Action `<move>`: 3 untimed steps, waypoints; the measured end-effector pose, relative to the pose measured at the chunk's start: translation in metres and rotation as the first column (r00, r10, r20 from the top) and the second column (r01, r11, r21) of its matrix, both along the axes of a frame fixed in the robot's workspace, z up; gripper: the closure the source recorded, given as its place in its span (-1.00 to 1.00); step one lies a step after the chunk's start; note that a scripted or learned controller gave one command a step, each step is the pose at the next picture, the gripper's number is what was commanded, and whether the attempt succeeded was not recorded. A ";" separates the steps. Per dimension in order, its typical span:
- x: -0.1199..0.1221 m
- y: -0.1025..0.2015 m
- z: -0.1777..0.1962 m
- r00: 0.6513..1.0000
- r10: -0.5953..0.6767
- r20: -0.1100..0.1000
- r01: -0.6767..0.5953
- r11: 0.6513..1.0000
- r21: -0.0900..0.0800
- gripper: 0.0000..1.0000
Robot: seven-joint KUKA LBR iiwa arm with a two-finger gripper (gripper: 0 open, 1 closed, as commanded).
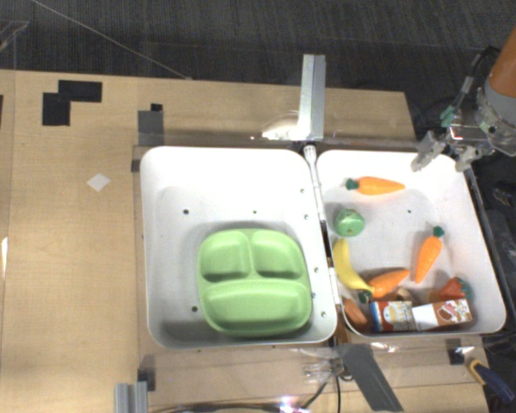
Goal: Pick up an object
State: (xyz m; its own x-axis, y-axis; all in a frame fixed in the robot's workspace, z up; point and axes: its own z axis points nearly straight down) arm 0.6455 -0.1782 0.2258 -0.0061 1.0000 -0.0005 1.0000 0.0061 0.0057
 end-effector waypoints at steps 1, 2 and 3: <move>0.025 0.026 0.100 0.994 0.107 0.003 -0.107 0.994 -0.002 -1.00; -0.008 -0.013 0.096 0.989 -0.147 -0.001 0.147 0.989 0.000 -1.00; -0.032 -0.016 -0.025 0.994 0.106 0.000 -0.106 0.994 -0.001 -1.00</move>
